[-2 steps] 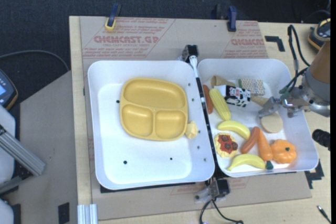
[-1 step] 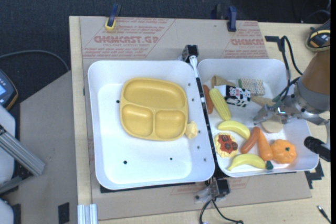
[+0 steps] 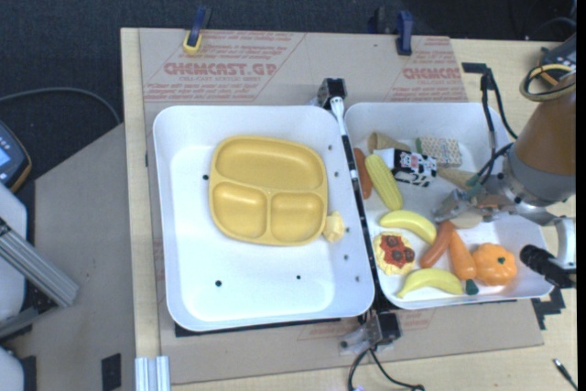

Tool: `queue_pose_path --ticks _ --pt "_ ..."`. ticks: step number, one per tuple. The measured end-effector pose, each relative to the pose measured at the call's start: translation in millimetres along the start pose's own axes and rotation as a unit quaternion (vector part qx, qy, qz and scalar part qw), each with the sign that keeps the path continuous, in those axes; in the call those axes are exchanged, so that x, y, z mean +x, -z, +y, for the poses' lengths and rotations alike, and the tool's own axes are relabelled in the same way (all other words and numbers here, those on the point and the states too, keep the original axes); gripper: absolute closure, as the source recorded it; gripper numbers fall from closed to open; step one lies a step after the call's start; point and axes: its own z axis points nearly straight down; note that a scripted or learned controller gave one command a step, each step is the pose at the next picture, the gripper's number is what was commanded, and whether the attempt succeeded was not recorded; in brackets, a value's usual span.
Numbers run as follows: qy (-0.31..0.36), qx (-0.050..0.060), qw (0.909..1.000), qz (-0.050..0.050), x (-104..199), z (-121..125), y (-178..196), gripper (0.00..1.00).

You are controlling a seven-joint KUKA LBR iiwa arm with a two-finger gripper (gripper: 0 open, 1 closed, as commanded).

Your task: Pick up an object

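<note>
Camera view looks down on the right bin [image 3: 362, 119], where toy food lies crowded: corn cob [image 3: 384, 181], two bananas, carrot [image 3: 461, 257], orange pumpkin [image 3: 495, 263]. The gripper [image 3: 469, 204] sits low among them (whether it is parted or together I cannot tell). These pieces look light, rigid and slick; the corn's narrow middle seems the best hold.

The arm [image 3: 549, 142] reaches in from the right, its claw [image 3: 469, 206] lowered and pointing left.
</note>
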Motion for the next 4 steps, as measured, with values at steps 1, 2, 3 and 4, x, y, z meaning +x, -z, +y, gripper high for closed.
queue_pose_path --ticks 1,2,3,4 --pt "-0.001 -0.002 1.0 -0.001 -1 0 11 1.0" --pt "0.0 -0.005 1.0 -0.002 3 5 73 1.0" --pt "0.0 -0.003 1.0 -0.002 3 -4 120 1.0" --pt "0.0 -0.004 1.0 -0.002 3 -3 142 1.0"
